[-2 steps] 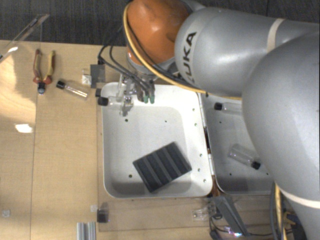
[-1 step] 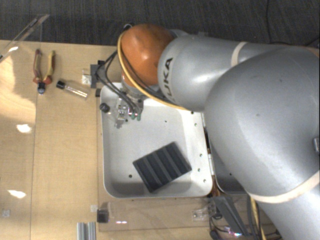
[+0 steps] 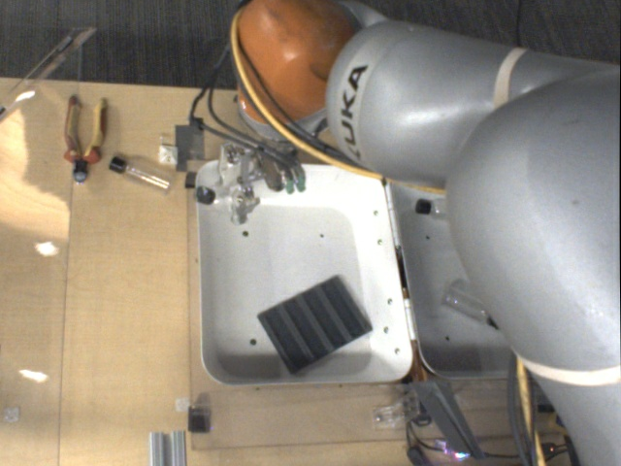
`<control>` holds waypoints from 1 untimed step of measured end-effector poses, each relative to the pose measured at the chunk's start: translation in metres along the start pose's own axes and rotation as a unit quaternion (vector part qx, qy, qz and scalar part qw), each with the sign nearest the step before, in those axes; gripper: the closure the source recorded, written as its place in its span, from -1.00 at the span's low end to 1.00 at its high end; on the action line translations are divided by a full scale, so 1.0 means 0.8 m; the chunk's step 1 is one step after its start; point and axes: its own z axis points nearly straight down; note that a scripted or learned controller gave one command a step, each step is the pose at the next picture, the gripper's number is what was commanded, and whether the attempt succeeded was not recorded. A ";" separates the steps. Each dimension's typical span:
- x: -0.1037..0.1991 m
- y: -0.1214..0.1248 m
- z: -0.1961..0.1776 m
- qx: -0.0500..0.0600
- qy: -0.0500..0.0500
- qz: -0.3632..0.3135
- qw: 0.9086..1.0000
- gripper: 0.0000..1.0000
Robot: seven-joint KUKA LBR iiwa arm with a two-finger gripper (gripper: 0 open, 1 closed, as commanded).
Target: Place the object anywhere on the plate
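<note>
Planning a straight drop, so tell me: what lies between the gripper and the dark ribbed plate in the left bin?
Only bare white bin floor. The camera view shows the gripper at the bin's far-left corner and the ribbed plate near its front.

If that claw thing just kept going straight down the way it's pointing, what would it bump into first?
Most likely the bare white floor of the left bin, near its upper-left corner. The gripper hangs there, well apart from the dark ribbed object nearer the front. Depth is hard to judge from above.
</note>
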 end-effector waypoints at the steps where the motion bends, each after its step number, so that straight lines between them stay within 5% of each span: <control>1: 0.009 -0.041 0.100 0.000 0.000 0.008 1.000 1.00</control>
